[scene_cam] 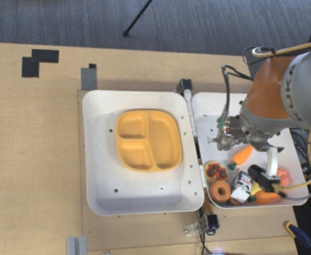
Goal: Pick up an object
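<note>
The gripper (225, 137) hangs over the middle of the right bin (208, 110), under the grey arm with its orange band. An orange carrot-like piece (243, 154) lies just below and to the right of it; I cannot tell whether they touch. Along the bin's front lie a brown doughnut (219, 190), a red speckled piece (215, 170), a small white and black box (242, 186), an orange piece (267, 197) and a pink piece (283, 176). The arm hides the bin's right part.
The left bin (99, 142) holds a yellow divided plate (147, 139). A ridge with a black clamp (185, 85) separates the two bins. The back left of the right bin is bare white floor.
</note>
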Action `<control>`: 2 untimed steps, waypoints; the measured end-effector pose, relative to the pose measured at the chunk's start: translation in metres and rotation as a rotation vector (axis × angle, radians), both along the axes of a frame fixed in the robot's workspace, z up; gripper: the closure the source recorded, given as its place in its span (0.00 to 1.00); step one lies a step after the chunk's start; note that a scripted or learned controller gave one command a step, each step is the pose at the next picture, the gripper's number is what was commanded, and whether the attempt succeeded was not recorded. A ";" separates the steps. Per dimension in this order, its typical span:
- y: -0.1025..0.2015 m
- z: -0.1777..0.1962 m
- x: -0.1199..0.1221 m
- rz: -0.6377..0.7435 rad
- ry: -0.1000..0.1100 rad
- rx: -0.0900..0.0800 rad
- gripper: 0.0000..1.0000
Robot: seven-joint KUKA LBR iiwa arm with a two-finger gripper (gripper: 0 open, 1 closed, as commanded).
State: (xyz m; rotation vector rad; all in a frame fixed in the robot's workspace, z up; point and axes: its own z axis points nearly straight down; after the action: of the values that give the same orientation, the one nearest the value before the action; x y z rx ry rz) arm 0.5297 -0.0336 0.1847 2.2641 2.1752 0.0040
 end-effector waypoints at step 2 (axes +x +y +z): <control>-0.071 0.007 0.088 0.219 0.000 -0.003 0.00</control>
State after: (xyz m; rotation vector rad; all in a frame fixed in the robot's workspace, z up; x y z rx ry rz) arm 0.6174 -0.1046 0.1921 2.0112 2.4089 0.0010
